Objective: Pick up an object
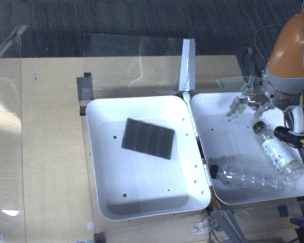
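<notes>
Bins sit side by side on the wooden bench point(46, 167), and we look down on both of them. We see a dark flat pad point(148, 138) with lines on it lying in the left bin point(108, 199), near the back and a bit tilted. We see two clear plastic bottles in the right bin point(213, 109). One clear bottle with a black cap point(244, 175) lies on its side along the front wall, with its cap close to the wall between the bins. The other bottle point(276, 151) lies at a slant by the right side, with its dark cap toward the back, and its far end comes close to the first bottle. We see the grey and orange arm point(290, 51) coming in from the right, over the back corner of the right bin. The gripper point(239, 106) hangs above the back part of that bin, well apart from the pad and a little way from the slanted bottle. We see thin metal fingers spread a little, with nothing between them. It has hold of no bottle and no pad.
</notes>
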Tool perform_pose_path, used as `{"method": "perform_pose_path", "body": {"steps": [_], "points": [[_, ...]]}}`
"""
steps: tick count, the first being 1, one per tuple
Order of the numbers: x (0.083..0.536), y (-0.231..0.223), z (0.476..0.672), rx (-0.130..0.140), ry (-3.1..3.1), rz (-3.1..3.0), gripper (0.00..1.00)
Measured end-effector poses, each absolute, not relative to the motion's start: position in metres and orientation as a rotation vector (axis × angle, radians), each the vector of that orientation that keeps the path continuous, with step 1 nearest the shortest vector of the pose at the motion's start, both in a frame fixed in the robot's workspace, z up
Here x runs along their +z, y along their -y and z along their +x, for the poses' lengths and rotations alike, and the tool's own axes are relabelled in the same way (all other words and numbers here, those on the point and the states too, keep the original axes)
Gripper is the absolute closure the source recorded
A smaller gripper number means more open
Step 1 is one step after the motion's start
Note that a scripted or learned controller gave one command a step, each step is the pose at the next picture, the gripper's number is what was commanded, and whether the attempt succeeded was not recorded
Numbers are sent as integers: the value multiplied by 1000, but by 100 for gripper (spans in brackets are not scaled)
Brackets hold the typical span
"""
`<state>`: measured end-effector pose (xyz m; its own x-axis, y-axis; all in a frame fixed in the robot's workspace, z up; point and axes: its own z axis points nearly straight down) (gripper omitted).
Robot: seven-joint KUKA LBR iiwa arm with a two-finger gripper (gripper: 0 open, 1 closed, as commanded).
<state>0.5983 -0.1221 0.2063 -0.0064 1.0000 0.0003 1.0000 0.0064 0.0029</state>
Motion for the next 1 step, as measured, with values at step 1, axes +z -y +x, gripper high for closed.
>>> {"method": "perform_pose_path", "body": {"steps": [1], "points": [[201, 193, 597, 4, -2256, 2178, 0]]}}
